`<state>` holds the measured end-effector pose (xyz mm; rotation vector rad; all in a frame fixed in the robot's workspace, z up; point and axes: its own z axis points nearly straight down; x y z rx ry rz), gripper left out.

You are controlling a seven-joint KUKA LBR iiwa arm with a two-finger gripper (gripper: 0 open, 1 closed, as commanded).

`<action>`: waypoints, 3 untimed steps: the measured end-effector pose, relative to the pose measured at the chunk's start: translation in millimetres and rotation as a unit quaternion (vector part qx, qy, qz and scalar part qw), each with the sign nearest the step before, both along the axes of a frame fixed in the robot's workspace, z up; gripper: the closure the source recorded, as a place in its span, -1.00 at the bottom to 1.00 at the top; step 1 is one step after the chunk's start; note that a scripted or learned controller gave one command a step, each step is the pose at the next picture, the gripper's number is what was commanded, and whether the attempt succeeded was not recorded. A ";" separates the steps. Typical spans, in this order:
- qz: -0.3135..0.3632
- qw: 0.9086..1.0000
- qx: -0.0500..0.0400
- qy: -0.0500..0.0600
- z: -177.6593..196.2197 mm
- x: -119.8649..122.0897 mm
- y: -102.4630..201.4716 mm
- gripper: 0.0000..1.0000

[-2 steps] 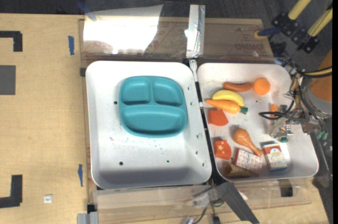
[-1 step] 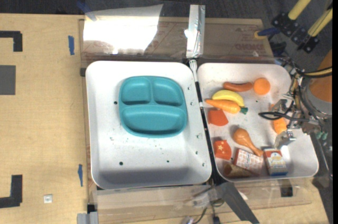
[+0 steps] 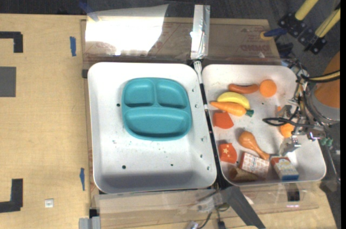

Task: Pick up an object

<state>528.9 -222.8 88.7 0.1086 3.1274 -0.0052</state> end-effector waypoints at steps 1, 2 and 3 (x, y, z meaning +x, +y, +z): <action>0.001 1.000 -0.003 -0.007 14.1 4.4 -0.2 1.00; 0.001 1.000 -0.002 -0.007 13.4 4.2 0.2 -1.00; 0.002 1.000 -0.002 -0.007 5.9 6.2 -0.7 -1.00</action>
